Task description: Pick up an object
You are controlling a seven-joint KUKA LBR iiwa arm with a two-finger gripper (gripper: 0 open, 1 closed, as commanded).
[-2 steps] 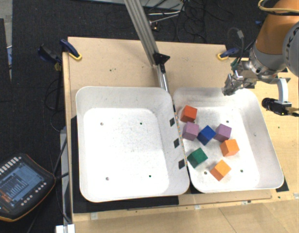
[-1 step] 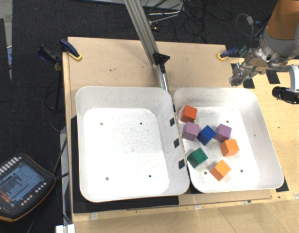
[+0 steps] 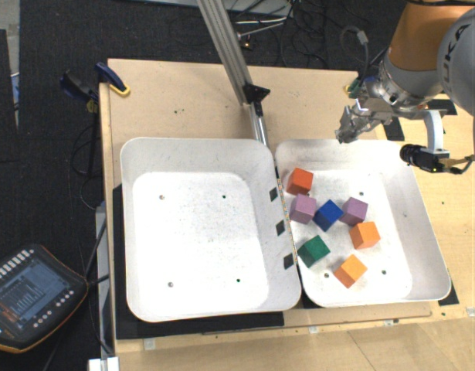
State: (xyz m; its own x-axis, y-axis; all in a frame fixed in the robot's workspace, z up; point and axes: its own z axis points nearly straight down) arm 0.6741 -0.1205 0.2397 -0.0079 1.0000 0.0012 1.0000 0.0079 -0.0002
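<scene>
Camera view: gripper (image 3: pixel 350 132) hangs above far rim of right bin (image 3: pixel 422 230), well apart from blocks. Fingers point down, seemingly close together, nothing between them; gap hard to judge at this slant.

Step, as judged: approach, before any grasp. Next move calls for travel inward over bin, descent onto one block, fingers straddling it.

Count in right bin: three orange blocks (image 3: pixel 300 181), two purple blocks (image 3: pixel 303 208), one blue block (image 3: pixel 327 214), one green block (image 3: pixel 313 250). Seven total, clustered near left bin (image 3: pixel 198 230) side.

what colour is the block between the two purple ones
Blue; the block shows best in the camera view.
</scene>
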